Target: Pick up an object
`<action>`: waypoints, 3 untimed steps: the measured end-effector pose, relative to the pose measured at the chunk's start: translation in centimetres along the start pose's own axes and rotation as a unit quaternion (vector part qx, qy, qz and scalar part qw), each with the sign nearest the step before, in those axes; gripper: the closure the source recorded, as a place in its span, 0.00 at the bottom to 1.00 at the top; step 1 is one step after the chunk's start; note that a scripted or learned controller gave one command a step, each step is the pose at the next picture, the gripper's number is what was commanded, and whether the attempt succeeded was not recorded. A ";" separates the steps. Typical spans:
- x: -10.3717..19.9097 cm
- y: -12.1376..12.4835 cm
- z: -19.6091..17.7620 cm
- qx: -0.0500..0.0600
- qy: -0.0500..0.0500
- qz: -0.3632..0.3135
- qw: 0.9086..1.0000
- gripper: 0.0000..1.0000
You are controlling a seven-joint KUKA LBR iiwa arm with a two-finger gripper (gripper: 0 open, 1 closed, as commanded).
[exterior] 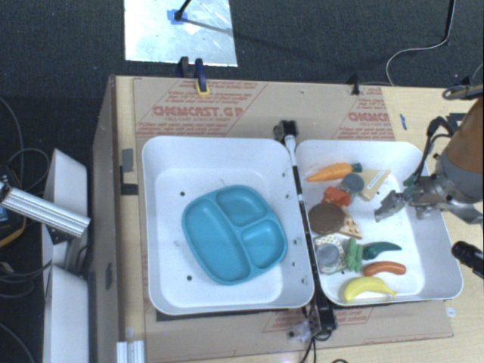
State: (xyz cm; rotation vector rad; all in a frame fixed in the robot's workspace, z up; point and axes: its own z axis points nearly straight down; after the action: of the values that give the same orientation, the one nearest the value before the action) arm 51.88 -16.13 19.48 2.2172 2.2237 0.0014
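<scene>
Hovering over the right side of the shallow white right-hand bin (435, 274), my gripper (387, 206) sits in the right middle of the frame, its fingers slightly parted with nothing between them. By my reckoning the task has barely begun: no object is lifted, and every candidate lies on the bin floor to my left. Nearest me are the pale cream wedge (374, 183) and the grey round disc (352, 181), with the orange carrot (330, 172) above them toward the bin's top edge. Lower in the frame lie the dark green pepper (380, 248), the red-orange sausage (384, 268) and the yellow banana (368, 288). The blue divided plastic plate (233, 234) rests in the white left-hand bin (162, 203), well apart from me. Left to do: choose one, descend, close, and lift.
</scene>
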 end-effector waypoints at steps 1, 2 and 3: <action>3.9 5.6 9.4 0.001 0.000 0.000 1.000 0.00; 7.1 12.1 10.5 0.000 0.000 0.001 1.000 0.00; 5.7 13.1 10.5 -0.004 0.001 0.000 1.000 0.00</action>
State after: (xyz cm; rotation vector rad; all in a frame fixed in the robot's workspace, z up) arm 65.02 -10.41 8.96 2.2144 2.2201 0.0116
